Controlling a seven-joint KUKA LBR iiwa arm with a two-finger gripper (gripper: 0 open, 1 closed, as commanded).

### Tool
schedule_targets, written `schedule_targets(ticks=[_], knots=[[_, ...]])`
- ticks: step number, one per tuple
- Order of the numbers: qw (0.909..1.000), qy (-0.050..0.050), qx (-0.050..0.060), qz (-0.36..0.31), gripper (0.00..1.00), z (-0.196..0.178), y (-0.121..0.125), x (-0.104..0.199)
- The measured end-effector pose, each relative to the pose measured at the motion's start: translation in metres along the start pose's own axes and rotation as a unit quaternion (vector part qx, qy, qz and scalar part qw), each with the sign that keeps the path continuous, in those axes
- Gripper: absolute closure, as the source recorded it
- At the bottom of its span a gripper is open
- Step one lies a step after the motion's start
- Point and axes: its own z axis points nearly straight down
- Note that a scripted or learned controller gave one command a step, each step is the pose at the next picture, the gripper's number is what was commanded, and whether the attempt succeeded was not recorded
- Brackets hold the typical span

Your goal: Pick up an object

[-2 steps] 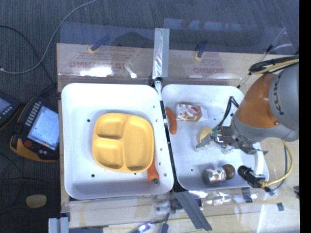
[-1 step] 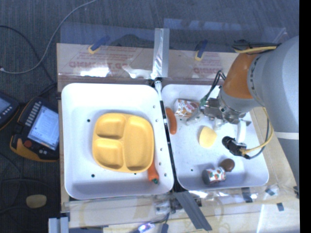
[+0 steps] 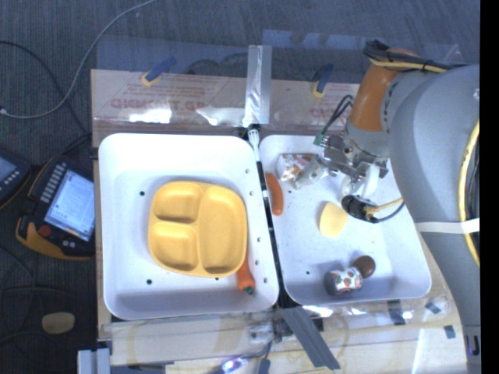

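My gripper [image 3: 331, 160] hangs low over the back of the right bin [image 3: 405, 263], under the orange wrist band. Just to its left lies a small crumpled white-and-brown item [image 3: 295, 167], close to the gripper or touching it; I cannot tell which. A pale yellow rounded piece [image 3: 333, 219] rests in the middle of the bin. An orange sausage-like piece [image 3: 274, 193] lies along the bin's left wall. Near the front sit a small patterned can [image 3: 343, 280] on its side and a brown round object [image 3: 365, 266] beside it.
The left bin [image 3: 125, 170] holds a yellow divided plate [image 3: 197, 227] and a small carrot [image 3: 245, 277] by its front right corner. The grey arm fills the right side above the right bin. A black cable [image 3: 366, 207] loops below the gripper.
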Motion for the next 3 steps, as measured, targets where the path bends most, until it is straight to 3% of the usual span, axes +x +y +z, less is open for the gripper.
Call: schedule_targets(ticks=[1,2,3], knots=[[0.9994,0.006,-0.035,0.001,0.0,-0.015,-0.095,-0.074],[0.9959,0.003,-0.041,-0.08,0.0,0.006,-0.084,-0.056],[0.9957,0.004,-0.043,-0.082,1.0,-0.003,-0.084,-0.052]])
